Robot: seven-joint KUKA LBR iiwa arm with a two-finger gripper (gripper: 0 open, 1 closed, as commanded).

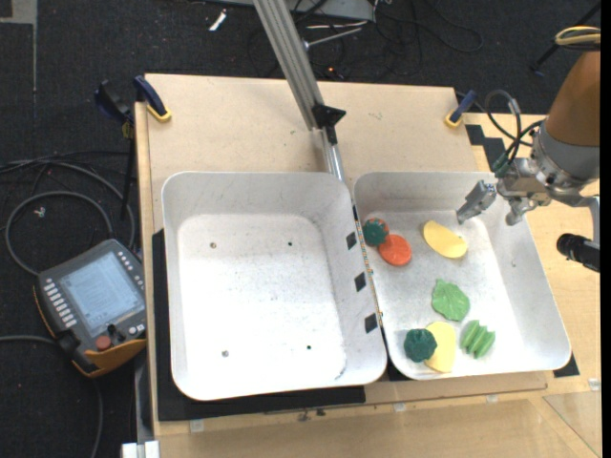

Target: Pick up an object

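Observation:
The right bin (535,284) holds several toy foods. A yellow oval piece (445,239) lies near its middle top, with an orange-red piece (395,251) and a small dark green and red one (375,230) to its left. Lower down lie a light green leafy piece (450,301), a ridged green piece (477,338), a dark green broccoli-like piece (418,343) and a pale yellow piece (443,345). My gripper (495,204) hangs above the bin's upper right corner, to the right of the yellow oval piece. Its fingers are spread, with nothing between them.
The left bin (191,208) sits beside the right one, sharing a middle wall. A slanted metal pole (291,55) rises from behind the bins. Yellow-handled clamps (153,103) sit at the bench's back corners. A teach pendant (91,299) lies on the floor at left.

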